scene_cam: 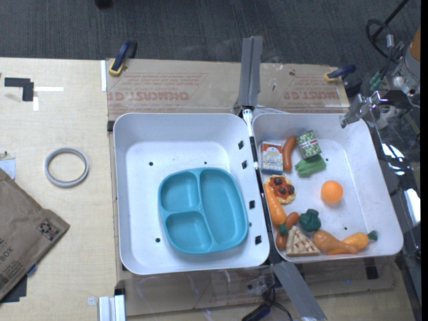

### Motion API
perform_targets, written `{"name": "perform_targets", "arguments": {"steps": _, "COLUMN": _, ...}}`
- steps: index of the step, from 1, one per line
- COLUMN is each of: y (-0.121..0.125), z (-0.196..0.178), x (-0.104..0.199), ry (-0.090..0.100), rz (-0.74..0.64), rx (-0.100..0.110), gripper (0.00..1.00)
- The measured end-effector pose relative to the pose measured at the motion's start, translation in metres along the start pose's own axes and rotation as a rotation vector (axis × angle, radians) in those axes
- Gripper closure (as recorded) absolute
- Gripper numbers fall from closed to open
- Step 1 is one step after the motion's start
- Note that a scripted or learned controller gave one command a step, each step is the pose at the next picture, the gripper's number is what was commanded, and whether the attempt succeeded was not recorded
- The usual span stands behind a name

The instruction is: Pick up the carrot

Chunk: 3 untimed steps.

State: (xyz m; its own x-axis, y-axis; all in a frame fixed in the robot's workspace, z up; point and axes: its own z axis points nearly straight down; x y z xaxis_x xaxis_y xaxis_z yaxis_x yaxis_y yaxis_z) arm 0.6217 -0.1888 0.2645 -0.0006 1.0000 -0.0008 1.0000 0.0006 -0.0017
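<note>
The carrot [356, 240], orange with a small green stub at its right end, lies near the front right corner of the right bin [380, 179]. It rests against a tan drumstick [328, 241]. My gripper [360, 109] hangs over the back right rim of that bin, well behind the carrot and apart from every item. The grey arm comes in from the right edge above it.
The right bin also holds a small carton [271, 157], a sausage [288, 152], a green can [308, 144], a green pickle [310, 166], an orange [332, 191], broccoli [309, 220], a pizza slice [299, 242] and another long orange piece [275, 208]. A teal divided plate [202, 210] sits in the left bin.
</note>
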Motion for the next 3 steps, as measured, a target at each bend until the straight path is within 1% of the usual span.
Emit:
{"name": "perform_targets", "arguments": {"steps": 1, "y": -0.037, "z": 0.163, "x": -0.012, "ry": 0.001, "rz": 0.170, "rx": -0.002, "gripper": 0.00}}
{"name": "perform_targets", "arguments": {"steps": 2, "y": -0.080, "z": 0.174, "x": 0.003, "ry": 0.001, "rz": 0.166, "rx": 0.001, "gripper": 0.00}}
{"name": "perform_targets", "arguments": {"steps": 3, "y": -0.080, "z": 0.165, "x": 0.002, "ry": 0.001, "rz": 0.170, "rx": 0.001, "gripper": 1.00}}
